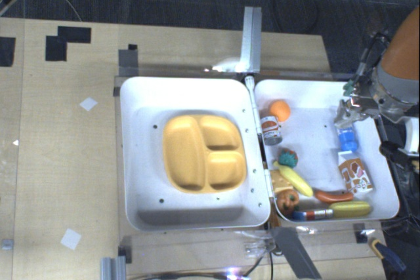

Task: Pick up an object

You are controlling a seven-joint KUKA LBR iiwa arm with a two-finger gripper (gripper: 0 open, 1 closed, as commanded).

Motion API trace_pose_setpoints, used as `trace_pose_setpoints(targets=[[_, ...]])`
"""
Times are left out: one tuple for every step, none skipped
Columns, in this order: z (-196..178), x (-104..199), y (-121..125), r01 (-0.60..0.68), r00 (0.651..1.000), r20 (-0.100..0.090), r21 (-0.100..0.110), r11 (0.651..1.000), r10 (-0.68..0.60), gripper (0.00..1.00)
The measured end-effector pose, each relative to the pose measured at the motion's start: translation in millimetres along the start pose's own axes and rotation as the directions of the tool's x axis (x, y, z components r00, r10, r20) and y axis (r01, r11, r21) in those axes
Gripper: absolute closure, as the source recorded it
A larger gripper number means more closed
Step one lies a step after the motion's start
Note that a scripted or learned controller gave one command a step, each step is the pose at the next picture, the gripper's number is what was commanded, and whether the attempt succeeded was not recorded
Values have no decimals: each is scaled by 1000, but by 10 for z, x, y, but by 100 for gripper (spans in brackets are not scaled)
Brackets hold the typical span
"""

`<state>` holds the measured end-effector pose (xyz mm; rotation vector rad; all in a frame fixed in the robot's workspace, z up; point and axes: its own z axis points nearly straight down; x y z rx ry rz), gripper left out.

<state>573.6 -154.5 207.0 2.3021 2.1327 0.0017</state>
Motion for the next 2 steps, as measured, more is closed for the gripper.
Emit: trace_pose_setpoints(targets=[[1115,11,-310,-274,962,-1,2,962,274,100],[530,-311,208,-16,1000,0,-5,1000,16,100]])
